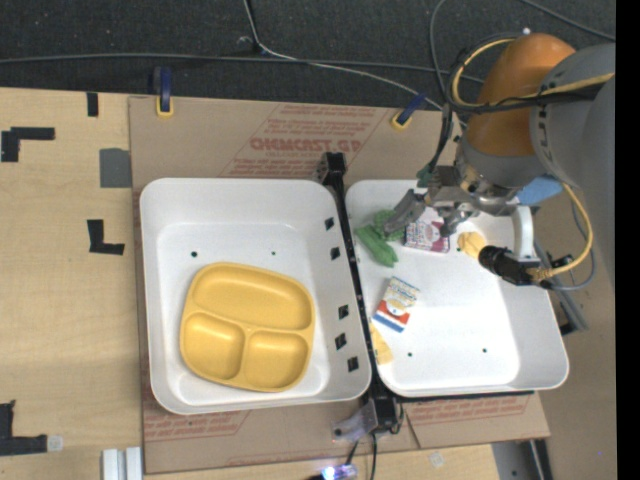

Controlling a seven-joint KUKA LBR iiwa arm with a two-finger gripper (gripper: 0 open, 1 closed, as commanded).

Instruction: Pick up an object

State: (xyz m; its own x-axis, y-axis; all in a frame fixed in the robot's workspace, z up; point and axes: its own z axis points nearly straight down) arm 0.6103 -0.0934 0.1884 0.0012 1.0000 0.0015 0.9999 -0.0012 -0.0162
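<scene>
Item: my claw (428, 213), low over the far end of the right bin (520, 363), fingers spread apart around a small pink-and-white packet (428, 235). Nothing gripped. Step in hand: closing in, as I judge. Next move: settle lower, shut on it, lift.

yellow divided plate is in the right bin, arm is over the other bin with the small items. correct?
Not quite. The camera view shows the yellow divided plate in the left bin, not the right. The rest holds: the arm's gripper is over the right bin, among the small items there, such as the green piece.
</scene>
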